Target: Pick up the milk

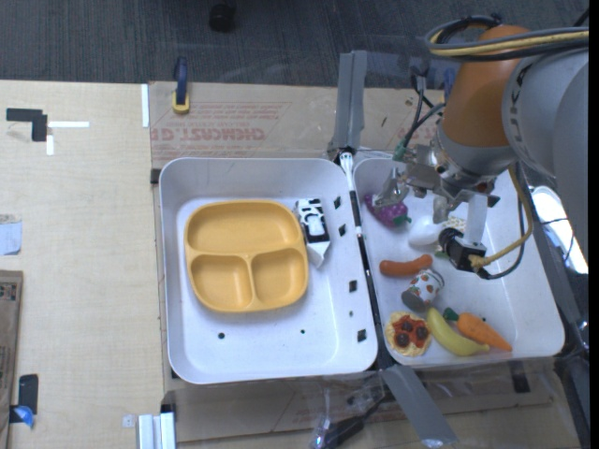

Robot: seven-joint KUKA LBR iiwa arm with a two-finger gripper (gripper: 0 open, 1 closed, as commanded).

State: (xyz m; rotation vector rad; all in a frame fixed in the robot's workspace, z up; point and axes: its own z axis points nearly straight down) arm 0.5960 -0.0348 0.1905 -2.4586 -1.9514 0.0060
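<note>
Toy pizza (407, 333), banana (456, 335) and carrot (484, 328) are seen at the near edge of the right bin (533, 344); a sausage (405, 267) and a purple item (388, 210) lie further back. The tool (432, 204) is hung over the far half of that bin, above the purple item and a white object (423, 236). Whether it is open or closed cannot be told, and nothing is seen held.

The milk (314, 221), a small black-and-white carton, is found in the left bin (173, 279), near its right wall and touching the right edge of the yellow divided plate (246, 255). It looks to be lying tilted.

Step in hand, as judged: the reach to the milk is not yet made. The tool should be carried across the wall between the bins, lifted high enough to clear it. It should be opened wide before descent and centred over the carton's narrow sides. The plate rim and bin wall should be kept out of the closing path, since the carton is crowded by both.
</note>
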